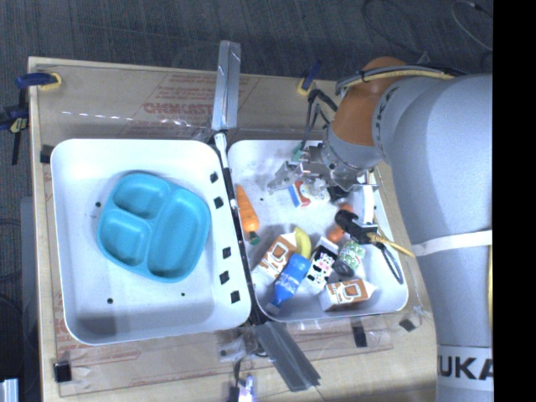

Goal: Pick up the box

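Note:
Several small boxes lie in the right bin. A brown-and-white carton sits near the bin's left wall. A second such carton rests at the front right, and a black-and-white patterned box lies between them. My gripper hangs low over the back of this bin. A small white, blue and red box sits right beneath it, but I cannot make out whether the gripper is touching it.
An orange carrot, a yellow banana, a blue bottle and a green item crowd the right bin. The left bin holds a blue divided plate. A raised divider separates the two bins.

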Robot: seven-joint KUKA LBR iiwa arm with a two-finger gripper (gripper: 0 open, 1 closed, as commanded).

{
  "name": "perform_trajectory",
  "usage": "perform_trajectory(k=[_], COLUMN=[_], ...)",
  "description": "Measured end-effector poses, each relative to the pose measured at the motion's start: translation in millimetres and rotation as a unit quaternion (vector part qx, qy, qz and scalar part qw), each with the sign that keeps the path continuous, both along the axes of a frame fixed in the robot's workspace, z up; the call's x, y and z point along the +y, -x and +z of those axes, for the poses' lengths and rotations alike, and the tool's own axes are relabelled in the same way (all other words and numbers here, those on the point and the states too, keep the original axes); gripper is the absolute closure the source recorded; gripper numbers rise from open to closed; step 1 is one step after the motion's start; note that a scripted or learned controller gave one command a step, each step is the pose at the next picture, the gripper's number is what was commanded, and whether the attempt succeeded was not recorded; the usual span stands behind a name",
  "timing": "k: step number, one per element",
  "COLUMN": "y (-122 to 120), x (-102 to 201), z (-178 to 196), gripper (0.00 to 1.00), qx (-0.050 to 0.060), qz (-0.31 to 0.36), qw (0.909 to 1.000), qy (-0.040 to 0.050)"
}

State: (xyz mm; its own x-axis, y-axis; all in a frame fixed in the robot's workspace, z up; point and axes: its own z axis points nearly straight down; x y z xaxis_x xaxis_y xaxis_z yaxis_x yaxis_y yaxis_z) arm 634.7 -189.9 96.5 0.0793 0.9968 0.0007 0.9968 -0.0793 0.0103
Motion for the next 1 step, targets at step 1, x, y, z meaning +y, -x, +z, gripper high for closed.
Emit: perform_trajectory(k=[1], y=[-25.6], x=[3.0], z=[0.3], gripper=[0.0], qx=[0.002], qz=[-0.035], qw=[0.9994], qy=[0.0009])
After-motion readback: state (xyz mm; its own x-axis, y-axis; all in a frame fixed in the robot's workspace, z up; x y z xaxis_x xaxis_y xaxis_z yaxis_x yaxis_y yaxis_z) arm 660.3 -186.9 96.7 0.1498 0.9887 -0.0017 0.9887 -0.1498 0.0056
